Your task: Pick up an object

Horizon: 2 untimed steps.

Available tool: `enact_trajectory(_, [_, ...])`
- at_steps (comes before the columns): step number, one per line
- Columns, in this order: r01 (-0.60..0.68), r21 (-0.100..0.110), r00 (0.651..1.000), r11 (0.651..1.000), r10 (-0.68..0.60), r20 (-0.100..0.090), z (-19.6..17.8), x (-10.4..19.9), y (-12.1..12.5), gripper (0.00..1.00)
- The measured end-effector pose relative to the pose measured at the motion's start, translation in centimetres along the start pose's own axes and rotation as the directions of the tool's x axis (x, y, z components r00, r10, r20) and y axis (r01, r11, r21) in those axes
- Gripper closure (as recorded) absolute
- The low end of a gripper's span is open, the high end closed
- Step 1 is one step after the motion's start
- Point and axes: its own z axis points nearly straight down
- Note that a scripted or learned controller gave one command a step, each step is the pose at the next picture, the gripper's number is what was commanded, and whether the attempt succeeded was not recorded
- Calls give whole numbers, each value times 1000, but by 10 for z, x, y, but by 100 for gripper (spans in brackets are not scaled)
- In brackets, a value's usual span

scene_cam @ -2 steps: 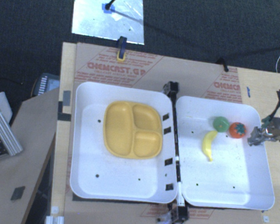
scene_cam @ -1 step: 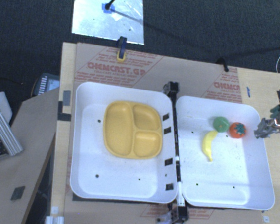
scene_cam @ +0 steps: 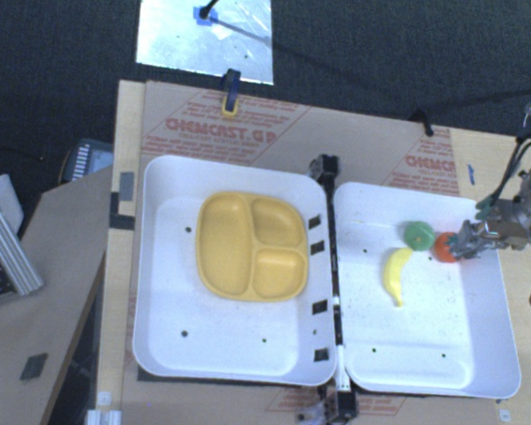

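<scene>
Hand (scene_cam: 470,240) sits low at the far right edge of the right-hand shallow white plastic bin (scene_cam: 419,369), reaching in from the right. Its metal tips are right against a small round orange-red object (scene_cam: 445,247), possibly touching it. Cannot tell how far the hand is open, nor whether anything sits between its tips; too small and blurred there. Judgement: this is an approach or a grasp attempt on the orange-red piece, not a confirmed hold.

Just left of that, touching or nearly so, a small round green object (scene_cam: 420,234). The pair being crowded together could make a clean pinch harder; the green one may get nudged.

Nearer and slightly left, a yellow plastic banana (scene_cam: 397,275) lies flat on the bin floor, apart from the other two and with free space around it, so an easier target if this try fails.

Left-hand white bin (scene_cam: 153,337) holds a yellow three-compartment plate (scene_cam: 250,247), lying flat near its middle, well away from the hand.

Both bins rest on a brown cardboard sheet (scene_cam: 255,130) covering the table (scene_cam: 527,414).
</scene>
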Motion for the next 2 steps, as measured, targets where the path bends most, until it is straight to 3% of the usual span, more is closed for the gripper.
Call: enact_trajectory(2, [-1,1,1000,1000,1,-1,20,108,-6,100])
